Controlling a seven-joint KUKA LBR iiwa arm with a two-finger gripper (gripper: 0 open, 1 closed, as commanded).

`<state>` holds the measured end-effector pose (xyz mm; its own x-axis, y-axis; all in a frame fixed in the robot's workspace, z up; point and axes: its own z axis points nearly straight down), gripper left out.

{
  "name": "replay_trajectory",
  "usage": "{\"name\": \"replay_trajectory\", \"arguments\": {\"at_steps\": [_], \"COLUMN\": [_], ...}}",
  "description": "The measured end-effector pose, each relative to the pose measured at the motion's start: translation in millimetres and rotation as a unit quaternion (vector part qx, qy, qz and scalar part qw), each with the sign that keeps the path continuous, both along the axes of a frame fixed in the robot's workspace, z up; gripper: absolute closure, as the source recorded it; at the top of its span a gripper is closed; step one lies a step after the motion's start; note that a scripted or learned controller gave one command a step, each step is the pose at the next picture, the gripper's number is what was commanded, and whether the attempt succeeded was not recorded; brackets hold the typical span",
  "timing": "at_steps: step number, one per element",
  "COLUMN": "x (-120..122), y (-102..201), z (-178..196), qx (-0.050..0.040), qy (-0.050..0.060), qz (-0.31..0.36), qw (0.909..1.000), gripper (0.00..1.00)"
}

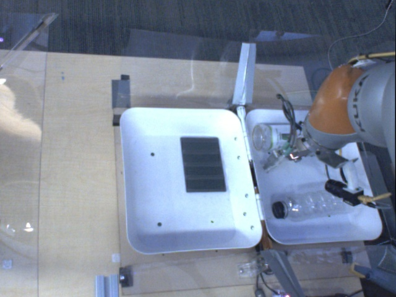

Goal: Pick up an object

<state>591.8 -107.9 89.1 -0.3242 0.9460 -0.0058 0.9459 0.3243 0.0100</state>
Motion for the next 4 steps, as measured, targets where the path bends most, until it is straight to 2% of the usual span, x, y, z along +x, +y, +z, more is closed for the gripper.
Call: {"name": "replay_trajectory", "arguments": {"at_steps": [1,2,3,4], "x": [46.0,-36.8,10.1,35.8], "y": [-7.7,2.1,2.4,2.4], "z": [-1.1,0.8,-0.1,-1.9], "qx": [0.0107,-0.0002,0.0002,0.0085], "qy": [0.057,0.0,0.002,0.051], "qz": [0.008,0.074,0.094,0.091], "qw": [0.9983,0.9973,0.9956,0.9945], "gripper": [0.0,0.0,0.0,0.0]}}
